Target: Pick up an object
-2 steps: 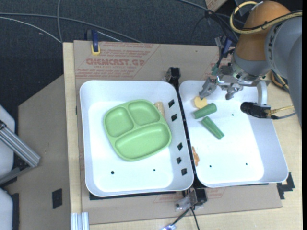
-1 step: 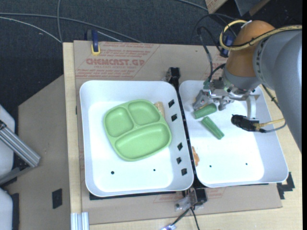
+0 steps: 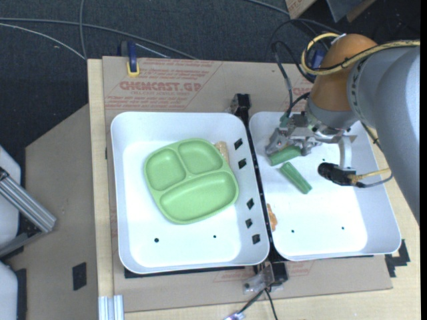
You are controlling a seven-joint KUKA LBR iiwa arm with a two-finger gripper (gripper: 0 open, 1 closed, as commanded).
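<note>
Grey arm (image 3: 390,92) filling the upper right of the frame, reaching down over the right bin (image 3: 333,235). Left bin (image 3: 130,199) mid-frame, carrying a green divided plate (image 3: 191,179). Gripper (image 3: 288,145) low at the right bin's upper left, apparently closed on a green piece (image 3: 283,155), though not certain. Just below and right, a green stick (image 3: 295,178), long axis running upper left to lower right, near the gripper, seemingly not touching.

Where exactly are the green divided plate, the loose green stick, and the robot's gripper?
green divided plate (image 3: 191,181): camera view, on the rim between its compartments, in the left bin.
green stick (image 3: 295,178): camera view, middle of the stick lying in the right bin.
gripper (image 3: 285,149): camera view, at its fingertips, above the right bin.
</note>
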